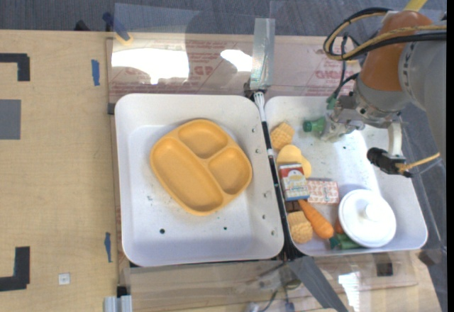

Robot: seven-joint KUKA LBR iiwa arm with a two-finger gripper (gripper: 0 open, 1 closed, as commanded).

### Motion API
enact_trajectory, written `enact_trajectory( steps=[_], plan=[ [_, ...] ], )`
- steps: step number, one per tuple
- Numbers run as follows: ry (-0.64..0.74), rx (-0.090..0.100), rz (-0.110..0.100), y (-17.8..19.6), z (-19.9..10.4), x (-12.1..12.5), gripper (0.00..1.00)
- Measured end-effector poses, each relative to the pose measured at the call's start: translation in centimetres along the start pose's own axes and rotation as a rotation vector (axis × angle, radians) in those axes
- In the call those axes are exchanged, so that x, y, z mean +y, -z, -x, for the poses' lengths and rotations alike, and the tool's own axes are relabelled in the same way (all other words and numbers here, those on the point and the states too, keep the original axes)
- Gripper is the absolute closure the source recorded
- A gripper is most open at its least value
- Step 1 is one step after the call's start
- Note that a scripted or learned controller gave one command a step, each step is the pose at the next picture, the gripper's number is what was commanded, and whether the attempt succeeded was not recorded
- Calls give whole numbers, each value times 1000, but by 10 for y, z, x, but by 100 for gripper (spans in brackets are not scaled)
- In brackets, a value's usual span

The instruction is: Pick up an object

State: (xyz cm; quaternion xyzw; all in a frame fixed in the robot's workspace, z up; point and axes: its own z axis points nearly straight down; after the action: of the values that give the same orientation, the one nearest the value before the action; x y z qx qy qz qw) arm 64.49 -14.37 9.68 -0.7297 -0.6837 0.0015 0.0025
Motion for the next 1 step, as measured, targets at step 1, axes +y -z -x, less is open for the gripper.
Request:
enact_trajectory(
  steps=[1],
  plan=[
    [0, 0, 0, 0, 0, 0, 0]
  ],
)
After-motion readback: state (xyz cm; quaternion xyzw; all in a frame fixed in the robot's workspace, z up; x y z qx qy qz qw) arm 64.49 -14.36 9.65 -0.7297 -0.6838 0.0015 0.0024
